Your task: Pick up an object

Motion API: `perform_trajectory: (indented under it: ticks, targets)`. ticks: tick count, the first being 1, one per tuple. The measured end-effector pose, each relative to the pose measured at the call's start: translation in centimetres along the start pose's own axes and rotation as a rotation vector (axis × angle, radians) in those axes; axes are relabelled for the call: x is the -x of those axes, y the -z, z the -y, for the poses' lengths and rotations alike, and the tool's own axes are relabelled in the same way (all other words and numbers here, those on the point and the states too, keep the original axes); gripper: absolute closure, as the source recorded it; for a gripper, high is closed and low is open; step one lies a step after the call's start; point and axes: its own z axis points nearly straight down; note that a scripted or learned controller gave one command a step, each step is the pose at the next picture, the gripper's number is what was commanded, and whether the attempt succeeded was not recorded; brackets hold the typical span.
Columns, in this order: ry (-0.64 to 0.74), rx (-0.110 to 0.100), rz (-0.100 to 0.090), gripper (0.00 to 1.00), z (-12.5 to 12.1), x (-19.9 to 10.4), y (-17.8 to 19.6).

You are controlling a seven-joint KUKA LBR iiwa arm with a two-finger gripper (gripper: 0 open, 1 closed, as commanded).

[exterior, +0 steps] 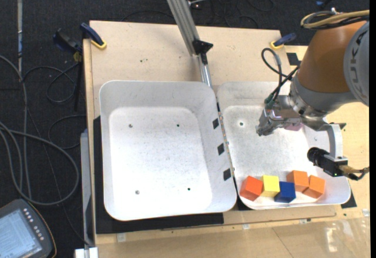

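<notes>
Jaw state cannot be read from the camera view: the gripper (265,126) points down over the upper part of the right bin (247,98), and nothing shows between its tips, so treat it as carrying nothing. Note that the orange band (329,51) of the arm (320,83) fills the frame above and to the right of the wrist.

Candidate objects lie in a cluster along the near edge of the right bin, well apart from the gripper. Reading from the left of the view, you have an orange block (252,187), a yellow block (271,184), a blue block (286,191), and two more orange blocks (301,179) (316,186) at the right end. Several appear to touch their neighbours, and the row sits close against the bin's near wall.

The relation your next move turns on is direction: the blocks lie toward the near edge of the view from the gripper, with the yellow block almost directly below it in the frame. The row's long axis runs left to right, roughly parallel to the near wall. Judged from this, a grasp across the row looks hard, since neighbours and wall leave little room; the leftmost orange block, with one side free, seems the more accessible.

The left bin (117,151) adjoins the right one.
</notes>
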Motion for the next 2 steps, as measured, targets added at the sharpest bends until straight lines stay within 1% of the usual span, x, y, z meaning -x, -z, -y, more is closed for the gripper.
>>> perform_trajectory:
  ticks: [1, 2]
  targets:
    - [0.0, 0.002, -0.001, 1.0, -2.0, -4.6, 0.9]
    - [0.0, 0.001, 0.0, 1.0, -4.4, -9.5, -0.4]
